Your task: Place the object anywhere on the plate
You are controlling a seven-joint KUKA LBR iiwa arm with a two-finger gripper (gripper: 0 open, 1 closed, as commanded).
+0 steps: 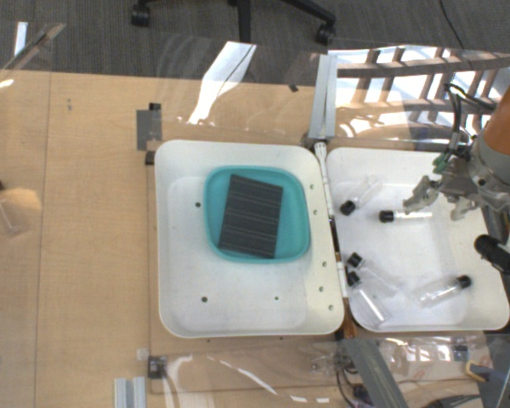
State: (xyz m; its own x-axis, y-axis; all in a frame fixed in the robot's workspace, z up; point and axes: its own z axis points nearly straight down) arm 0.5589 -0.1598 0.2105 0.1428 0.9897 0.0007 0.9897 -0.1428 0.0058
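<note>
On the right side of the bench, the gripper (442, 195) hangs over the far part of the right bin (493, 320), its two pale fingers (418, 196) spread apart with nothing between them. Just left of it lies a clear vial with a black cap (401, 215), and more of the same are scattered about that bin: one near the far-left corner (357, 198), a pair by the left wall (361, 280) and one toward the near right (442, 290). Any of these looks to be the object to move (the task does not say which).

Across the divider, the left bin (183, 308) holds a teal plate (214, 228), and a dark ribbed slab (252, 216) rests flat on it, covering most of its middle. Whether that slab belongs to the task is hard to tell from this angle.

As I judge it, the job is barely begun: no vial is lifted, none lies on the plate. Grasping, carrying left and releasing all remain.
</note>
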